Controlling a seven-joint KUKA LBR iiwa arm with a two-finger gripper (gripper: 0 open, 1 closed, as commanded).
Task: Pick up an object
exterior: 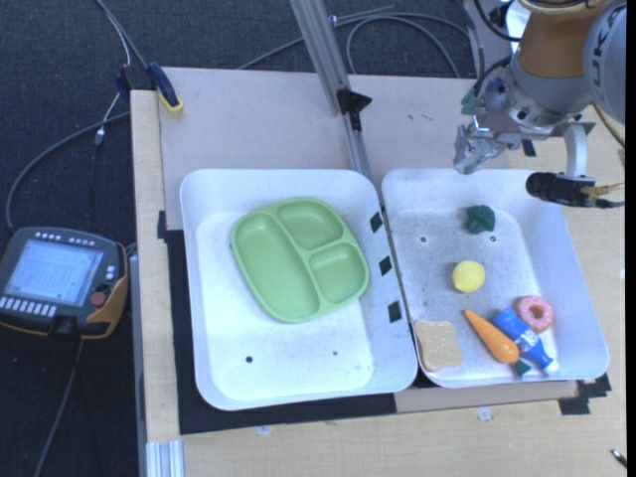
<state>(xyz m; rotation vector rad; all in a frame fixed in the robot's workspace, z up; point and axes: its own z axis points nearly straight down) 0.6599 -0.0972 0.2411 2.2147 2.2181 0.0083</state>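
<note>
The right bin holds several small objects: a dark green lump near its back, a yellow ball in the middle, an orange carrot, a slice of bread, a blue bottle and a pink ring toward the front. My gripper hangs above the back edge of this bin, up and slightly left of the green lump. Nothing shows between its fingers.
The left bin carries a green three-compartment plate. A metal pole slants down to the gap between the bins. A teach pendant lies on the floor at the left, with cables behind the bench.
</note>
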